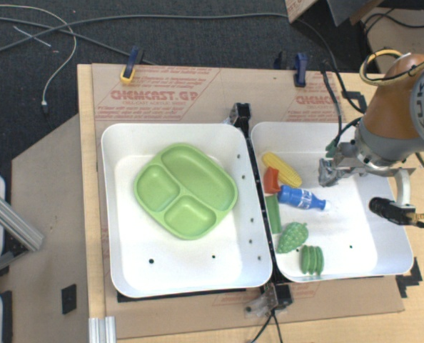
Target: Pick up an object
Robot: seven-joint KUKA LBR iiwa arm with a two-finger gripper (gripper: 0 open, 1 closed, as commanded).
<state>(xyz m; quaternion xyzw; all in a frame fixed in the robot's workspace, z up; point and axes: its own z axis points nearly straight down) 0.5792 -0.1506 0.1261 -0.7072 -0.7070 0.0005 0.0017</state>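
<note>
White bins fill the frame's middle; the right bin (pixel 355 259) holds a blue bottle (pixel 302 199) at centre-right, lying just left of and below the gripper (pixel 329 171). Whether its fingers are parted, I cannot tell.

Glossy plastic green tray (pixel 186 190), matt white bins (pixel 119 213)
</note>
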